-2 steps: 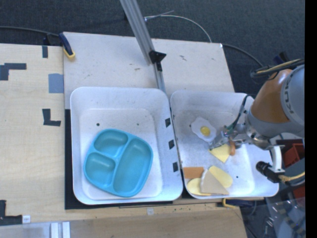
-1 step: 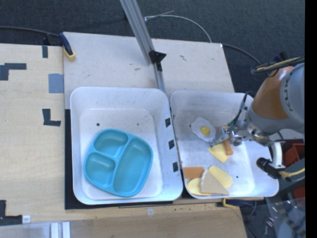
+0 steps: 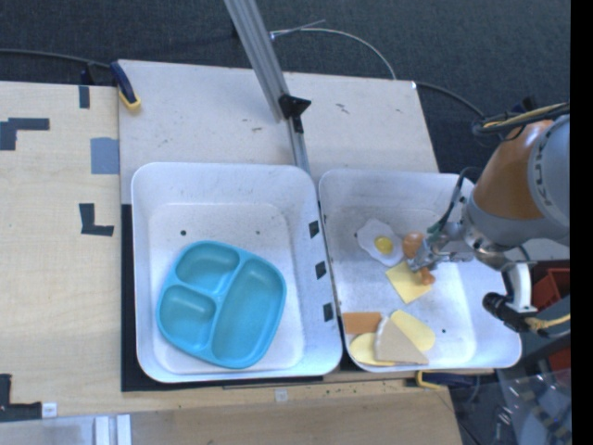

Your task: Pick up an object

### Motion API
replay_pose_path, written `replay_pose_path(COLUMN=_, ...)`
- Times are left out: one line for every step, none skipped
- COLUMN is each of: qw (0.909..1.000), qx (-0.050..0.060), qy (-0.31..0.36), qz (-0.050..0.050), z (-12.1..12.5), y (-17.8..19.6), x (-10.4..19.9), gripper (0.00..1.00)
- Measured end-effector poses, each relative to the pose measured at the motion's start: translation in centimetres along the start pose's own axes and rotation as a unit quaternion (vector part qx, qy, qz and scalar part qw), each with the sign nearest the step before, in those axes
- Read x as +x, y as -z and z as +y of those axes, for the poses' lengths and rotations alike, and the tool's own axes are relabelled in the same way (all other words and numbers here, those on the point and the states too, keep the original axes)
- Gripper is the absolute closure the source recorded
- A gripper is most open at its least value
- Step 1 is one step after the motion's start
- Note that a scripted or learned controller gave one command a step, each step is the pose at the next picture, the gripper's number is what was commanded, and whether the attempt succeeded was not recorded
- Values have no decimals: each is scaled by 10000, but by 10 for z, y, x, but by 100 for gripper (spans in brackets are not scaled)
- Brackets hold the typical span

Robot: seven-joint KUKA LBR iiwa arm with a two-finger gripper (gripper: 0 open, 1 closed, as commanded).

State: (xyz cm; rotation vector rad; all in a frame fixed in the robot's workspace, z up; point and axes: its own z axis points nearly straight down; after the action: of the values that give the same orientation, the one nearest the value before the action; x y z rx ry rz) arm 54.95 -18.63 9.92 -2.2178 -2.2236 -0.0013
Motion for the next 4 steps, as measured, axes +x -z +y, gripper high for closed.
replay_pose_path(qw=10000, qx=2, qy=1, qz=-2, z=0, y=-1, x=0, gripper=0)
replay_pose_path(qw=10000, qx=7, qy=2, qz=2, z=0, y=9, x=0, gripper=100)
replay_pose_path(qw=10000, qx=10, qy=3, qz=2, z=0, y=9, x=0, gripper=0)
replay_pose_path(qw=10000, qx=15, qy=5, qz=7, z=-1, y=18, x=1, gripper=100)
